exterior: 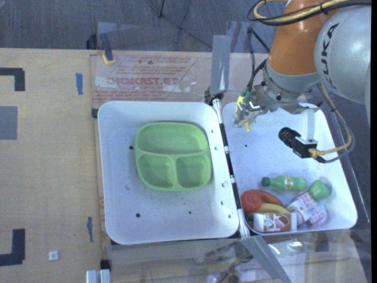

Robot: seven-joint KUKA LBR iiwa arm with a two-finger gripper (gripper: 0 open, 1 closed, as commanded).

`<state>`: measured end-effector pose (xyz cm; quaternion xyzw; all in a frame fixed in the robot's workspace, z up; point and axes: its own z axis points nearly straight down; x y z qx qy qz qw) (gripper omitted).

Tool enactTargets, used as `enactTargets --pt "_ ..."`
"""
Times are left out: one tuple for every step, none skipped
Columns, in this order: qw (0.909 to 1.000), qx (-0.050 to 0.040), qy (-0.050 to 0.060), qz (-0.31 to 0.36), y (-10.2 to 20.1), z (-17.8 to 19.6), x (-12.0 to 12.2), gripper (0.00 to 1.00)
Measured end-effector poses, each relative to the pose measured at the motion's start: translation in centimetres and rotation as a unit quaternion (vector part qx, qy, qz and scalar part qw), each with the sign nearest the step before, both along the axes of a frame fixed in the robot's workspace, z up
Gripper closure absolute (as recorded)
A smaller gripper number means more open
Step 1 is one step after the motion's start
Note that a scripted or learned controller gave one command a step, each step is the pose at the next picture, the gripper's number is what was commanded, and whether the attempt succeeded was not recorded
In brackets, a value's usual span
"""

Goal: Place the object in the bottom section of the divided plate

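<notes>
Pincer [244,118] over right bin [347,208], opening unclear.

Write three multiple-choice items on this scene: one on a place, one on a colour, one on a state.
1. Where does the divided plate lie?
A. left bin
B. right bin
C. wooden bench

2. What colour is the plate?
A. red
B. green
C. blue

3. What do the plate's sections hold?
A. a bottle
B. a carton
C. nothing

Key: 1 A, it sits within the left bin. 2 B, it is light green all over. 3 C, the toy foods lie in the right bin, by its near edge.
</notes>
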<state>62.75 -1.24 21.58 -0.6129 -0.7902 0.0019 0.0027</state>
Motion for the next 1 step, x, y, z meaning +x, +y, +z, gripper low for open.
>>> enactTargets --pt "0.9999 -0.0003 -0.001 0.012 8.25 0.41 -0.43 1.00"
